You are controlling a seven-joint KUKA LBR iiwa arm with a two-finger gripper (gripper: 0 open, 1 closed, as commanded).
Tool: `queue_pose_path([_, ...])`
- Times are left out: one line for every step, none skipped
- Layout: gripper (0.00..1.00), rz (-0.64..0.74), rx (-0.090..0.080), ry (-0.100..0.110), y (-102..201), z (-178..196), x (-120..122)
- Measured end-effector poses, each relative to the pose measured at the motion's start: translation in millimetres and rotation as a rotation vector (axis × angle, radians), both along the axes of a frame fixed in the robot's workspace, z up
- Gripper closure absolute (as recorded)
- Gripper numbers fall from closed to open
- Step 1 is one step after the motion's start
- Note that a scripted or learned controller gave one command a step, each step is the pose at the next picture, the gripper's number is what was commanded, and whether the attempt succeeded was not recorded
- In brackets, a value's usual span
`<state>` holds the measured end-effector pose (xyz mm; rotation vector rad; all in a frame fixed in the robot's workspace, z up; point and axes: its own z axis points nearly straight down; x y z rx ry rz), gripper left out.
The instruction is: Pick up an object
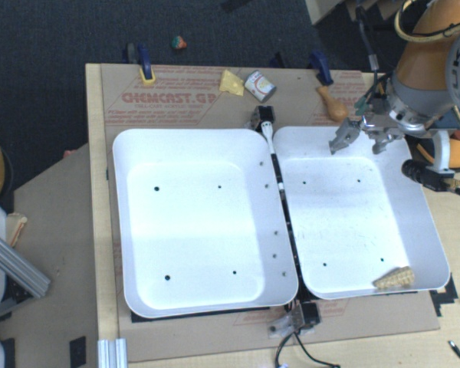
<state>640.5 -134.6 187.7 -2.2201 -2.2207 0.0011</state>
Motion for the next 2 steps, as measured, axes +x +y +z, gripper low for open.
queue_pose_path([0.0, 0.007, -0.001, -0.019, 67, 166, -18])
queue_pose_path([0.0, 0.002, -0.003, -0.022, 68, 305, -46])
